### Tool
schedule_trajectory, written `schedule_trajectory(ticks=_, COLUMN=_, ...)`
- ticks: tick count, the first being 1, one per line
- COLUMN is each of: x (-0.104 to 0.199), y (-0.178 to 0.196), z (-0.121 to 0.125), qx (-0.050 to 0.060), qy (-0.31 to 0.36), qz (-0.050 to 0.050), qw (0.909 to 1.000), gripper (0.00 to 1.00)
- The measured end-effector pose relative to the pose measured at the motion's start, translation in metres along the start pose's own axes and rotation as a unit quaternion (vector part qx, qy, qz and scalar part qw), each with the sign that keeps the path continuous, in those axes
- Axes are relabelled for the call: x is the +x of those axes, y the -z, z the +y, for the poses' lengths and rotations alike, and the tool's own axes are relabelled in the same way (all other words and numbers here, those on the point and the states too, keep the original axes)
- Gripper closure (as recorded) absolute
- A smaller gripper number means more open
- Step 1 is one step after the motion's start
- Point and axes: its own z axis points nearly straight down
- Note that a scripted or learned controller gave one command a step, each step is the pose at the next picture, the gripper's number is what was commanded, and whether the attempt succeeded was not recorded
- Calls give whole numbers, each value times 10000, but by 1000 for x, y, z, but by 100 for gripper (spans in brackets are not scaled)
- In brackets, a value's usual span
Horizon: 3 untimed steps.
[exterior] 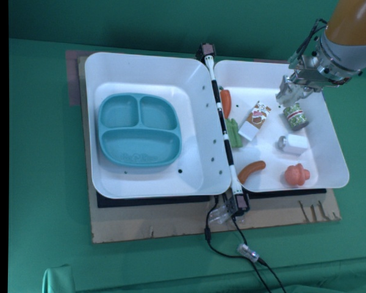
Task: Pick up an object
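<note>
My gripper point(288, 94) hangs over the back of the right bin point(333, 157), with nothing seen in it. Just in front of it and slightly right lies a small jar with green contents point(296, 117). A little carton with a printed picture point(255, 119) lies to the gripper's front left. Further toward the front are a white shaker on its side point(293, 143), a red-orange toy point(297, 174) and a sausage point(251, 171). An orange carrot point(226, 102) and a green vegetable point(234, 133) lie along the bin's left wall.
The left bin point(195, 72) holds a teal divided plate point(139, 130). A rod with black and white bands point(222, 124) runs between the two bins. Cables point(244, 249) trail off the bench's front edge.
</note>
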Motion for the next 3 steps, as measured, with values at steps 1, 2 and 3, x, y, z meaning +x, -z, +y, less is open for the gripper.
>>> schedule_trajectory(ticks=1, x=-19, y=20, z=79, qx=-4, qy=2, qz=-7, qw=10000, gripper=100)
schedule_trajectory(ticks=2, x=14, y=-89, z=130, qx=14, qy=11, qz=6, qw=10000, gripper=100)
schedule_trajectory(ticks=3, x=13, y=-89, z=130, qx=14, qy=7, qz=1, qw=10000, gripper=0)
